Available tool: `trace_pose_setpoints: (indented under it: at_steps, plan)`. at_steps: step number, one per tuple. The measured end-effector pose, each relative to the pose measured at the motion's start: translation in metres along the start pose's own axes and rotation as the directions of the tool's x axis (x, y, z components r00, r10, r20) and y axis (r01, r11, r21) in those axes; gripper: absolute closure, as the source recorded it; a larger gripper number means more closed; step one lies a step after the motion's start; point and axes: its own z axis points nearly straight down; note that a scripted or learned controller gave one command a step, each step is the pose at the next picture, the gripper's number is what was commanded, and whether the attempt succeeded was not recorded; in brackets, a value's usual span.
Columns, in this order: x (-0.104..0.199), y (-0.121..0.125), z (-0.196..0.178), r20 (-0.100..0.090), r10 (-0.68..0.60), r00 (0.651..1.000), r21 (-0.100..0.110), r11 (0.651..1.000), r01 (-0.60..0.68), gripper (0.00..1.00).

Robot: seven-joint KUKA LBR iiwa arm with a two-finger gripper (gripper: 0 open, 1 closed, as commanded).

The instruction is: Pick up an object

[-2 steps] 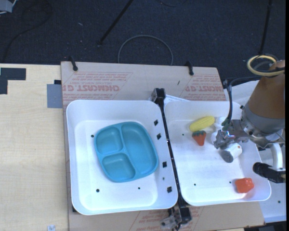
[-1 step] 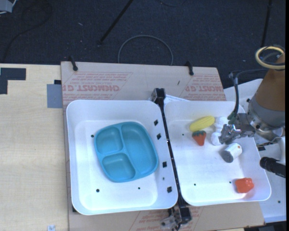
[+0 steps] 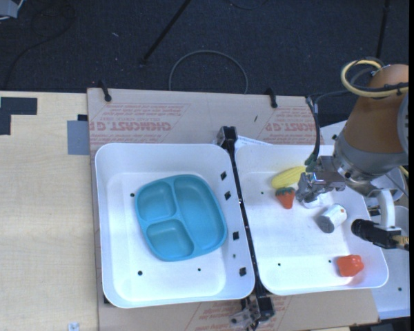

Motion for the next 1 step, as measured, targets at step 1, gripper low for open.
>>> trace_pose_setpoints:
  at_steps: [1]
  plan:
    - [0.0502,0.0121,-0.0094,0.000,-0.001,1.000,0.000,1.000,0.001,1.00]
